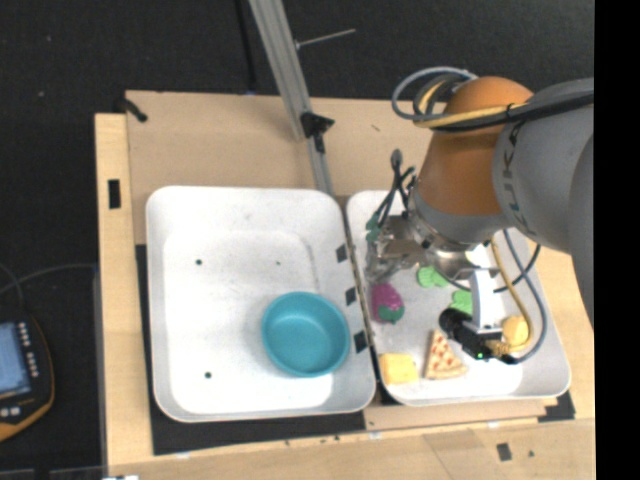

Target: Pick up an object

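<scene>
The hand [385, 268] hangs low over the right bin [555, 368], just above a purple toy [388, 303]; whether it is open or gripping anything cannot be told. A yellow block [399, 369] and pizza slice [444, 357] lie below, a blue bowl [304, 333] to its left

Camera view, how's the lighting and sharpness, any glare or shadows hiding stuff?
Camera view: even, soft lighting; white bins bright but not blown out; slight overall softness; the arm shades the clutter around the end effector; the teal bowl reads clearly.
</scene>
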